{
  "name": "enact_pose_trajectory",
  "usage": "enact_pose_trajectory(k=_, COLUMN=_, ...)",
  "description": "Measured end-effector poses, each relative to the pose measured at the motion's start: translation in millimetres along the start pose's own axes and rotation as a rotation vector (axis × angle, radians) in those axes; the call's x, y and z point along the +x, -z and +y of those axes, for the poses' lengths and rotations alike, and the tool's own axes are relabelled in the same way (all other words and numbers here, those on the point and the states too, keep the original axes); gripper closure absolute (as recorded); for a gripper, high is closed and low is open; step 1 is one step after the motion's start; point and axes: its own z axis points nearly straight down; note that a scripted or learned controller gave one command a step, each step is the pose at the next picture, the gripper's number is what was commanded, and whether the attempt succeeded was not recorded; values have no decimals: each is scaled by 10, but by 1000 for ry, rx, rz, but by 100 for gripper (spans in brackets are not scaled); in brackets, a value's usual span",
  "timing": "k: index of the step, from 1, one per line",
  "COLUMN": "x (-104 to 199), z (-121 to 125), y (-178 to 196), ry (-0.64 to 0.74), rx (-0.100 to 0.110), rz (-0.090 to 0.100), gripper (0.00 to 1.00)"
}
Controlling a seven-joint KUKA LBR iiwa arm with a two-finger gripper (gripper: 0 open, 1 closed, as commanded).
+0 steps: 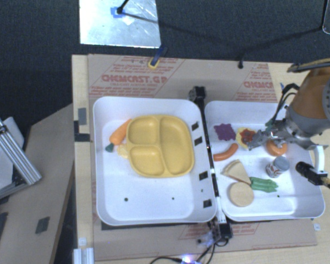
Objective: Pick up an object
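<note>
Camera view, my claw: my claw (264, 139) is low in the right bin (302, 202), by the orange toy (276, 146). I cannot tell if it grips.
Camera view, things: sausage (226, 151), grapes (225, 131), can (276, 166) lie near.
Camera view, left bin: plate (157, 146), carrot (119, 132).
Done: nothing lifted that I can see.
Left: grab, lift.

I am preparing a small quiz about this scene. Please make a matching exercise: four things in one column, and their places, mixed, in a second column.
Things:
1. carrot
2. sausage
3. grapes
4. can

Places:
A. right bin, just below the gripper
B. left bin, against the yellow tray's left edge
C. right bin, upper left part
D. right bin, below the grapes

Pairs: 1-B, 2-D, 3-C, 4-A
</note>
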Motion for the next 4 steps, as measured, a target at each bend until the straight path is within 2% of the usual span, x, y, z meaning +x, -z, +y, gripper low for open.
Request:
enact_pose_trajectory(k=1, x=-29, z=26, y=132, ry=0, rx=-13, rz=-10, gripper=100)
enact_pose_trajectory(k=2, x=-24, z=4, y=768, ry=1, rx=-2, rz=-1, gripper=100)
enact_pose_trajectory(k=3, x=-28, z=23, y=1312, ry=2, rx=-3, rz=-2, gripper=100)
enact_pose_trajectory(k=4, x=494, z=-251, y=1248, ry=5, rx=5, rz=2, gripper=100)
